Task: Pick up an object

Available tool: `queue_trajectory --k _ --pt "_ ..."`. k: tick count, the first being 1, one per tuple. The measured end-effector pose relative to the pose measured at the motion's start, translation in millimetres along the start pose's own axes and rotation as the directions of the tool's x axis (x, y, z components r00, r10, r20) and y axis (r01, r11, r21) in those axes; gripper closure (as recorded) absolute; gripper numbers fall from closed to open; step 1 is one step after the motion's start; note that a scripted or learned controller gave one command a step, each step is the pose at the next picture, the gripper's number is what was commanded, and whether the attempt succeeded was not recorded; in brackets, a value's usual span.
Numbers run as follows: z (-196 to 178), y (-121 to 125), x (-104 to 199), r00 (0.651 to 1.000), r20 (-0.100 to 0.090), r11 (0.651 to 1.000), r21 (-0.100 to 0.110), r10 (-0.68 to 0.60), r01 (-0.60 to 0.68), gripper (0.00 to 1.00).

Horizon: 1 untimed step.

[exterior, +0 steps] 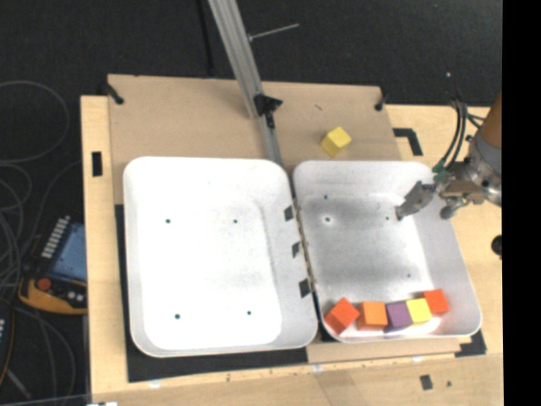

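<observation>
We hover our gripper [429, 200], fingers spread and empty, over the right bin's [363, 256] far edge, so we should travel toward the blocks [387, 313] along its near wall and descend squarely over one.

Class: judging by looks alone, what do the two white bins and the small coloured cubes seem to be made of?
Two shallow white bins: probably matte plastic; rounded moulded corners, grey scuffing. Small coloured cubes: possibly painted wood or foam; flat, even colour, no shine. The lone yellow cube on the tan bench looks alike.
</observation>
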State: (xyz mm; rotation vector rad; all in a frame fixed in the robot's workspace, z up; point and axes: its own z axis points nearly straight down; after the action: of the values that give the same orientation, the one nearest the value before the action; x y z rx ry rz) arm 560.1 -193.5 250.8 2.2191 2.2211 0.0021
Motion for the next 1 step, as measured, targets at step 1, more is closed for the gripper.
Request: queue_trajectory --k 1 --pt "106.3 -12.8 69.5 1.0 -0.003 1.0 0.009 -0.005 0.005 0.0"
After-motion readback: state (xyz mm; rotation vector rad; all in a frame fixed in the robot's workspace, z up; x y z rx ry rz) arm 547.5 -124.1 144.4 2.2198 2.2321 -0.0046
